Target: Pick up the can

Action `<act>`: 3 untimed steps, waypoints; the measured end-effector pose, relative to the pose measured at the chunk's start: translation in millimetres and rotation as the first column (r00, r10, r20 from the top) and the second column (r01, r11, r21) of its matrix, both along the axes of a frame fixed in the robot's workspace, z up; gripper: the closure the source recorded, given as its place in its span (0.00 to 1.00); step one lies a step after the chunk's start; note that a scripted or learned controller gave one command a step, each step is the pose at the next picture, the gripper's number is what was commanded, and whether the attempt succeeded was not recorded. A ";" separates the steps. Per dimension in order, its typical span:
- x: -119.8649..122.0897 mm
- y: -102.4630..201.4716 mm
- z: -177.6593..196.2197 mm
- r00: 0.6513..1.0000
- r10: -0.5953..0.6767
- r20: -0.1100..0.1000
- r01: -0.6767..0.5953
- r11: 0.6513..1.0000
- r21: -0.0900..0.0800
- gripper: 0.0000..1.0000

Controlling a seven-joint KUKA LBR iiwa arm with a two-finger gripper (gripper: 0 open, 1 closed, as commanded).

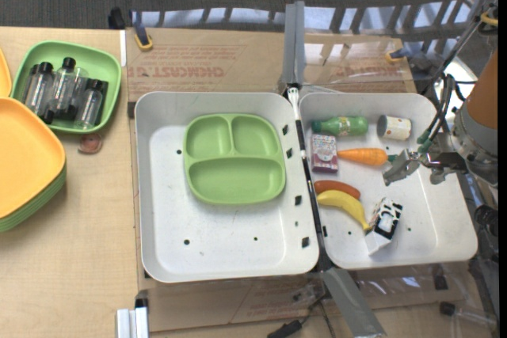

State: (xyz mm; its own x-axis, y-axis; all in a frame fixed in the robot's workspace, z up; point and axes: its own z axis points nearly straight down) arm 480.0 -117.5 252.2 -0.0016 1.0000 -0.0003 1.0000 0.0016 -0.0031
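Note:
The can point(395, 127) is a small cream cylinder lying on its side near the far edge of the right bin point(444, 249), its dark end facing left. My gripper point(418, 167) hovers over the right bin, a little nearer the front than the can and to the right of the carrot point(363, 157). Its fingers stand open with nothing between them. The can lies apart from the gripper and touches nothing else.
The right bin also holds a green bottle point(340, 125), a maroon box point(323, 152), a banana point(346, 206) with a red piece beside it, and a black-and-white object point(386, 219). A green divided plate point(234, 157) lies in the left bin point(158, 249).

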 end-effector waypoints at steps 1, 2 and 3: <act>0.4 -0.8 7.7 1.000 -0.002 -0.002 0.002 1.000 -0.001 1.00; 50.8 36.0 21.4 0.998 0.069 0.001 -0.069 0.998 -0.001 1.00; 42.8 99.4 -24.0 0.985 0.174 -0.001 -0.174 0.985 0.000 1.00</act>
State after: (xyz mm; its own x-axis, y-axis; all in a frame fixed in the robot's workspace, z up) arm 522.8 -18.0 228.1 -0.1760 0.9844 -0.0004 0.9844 0.1760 -0.0041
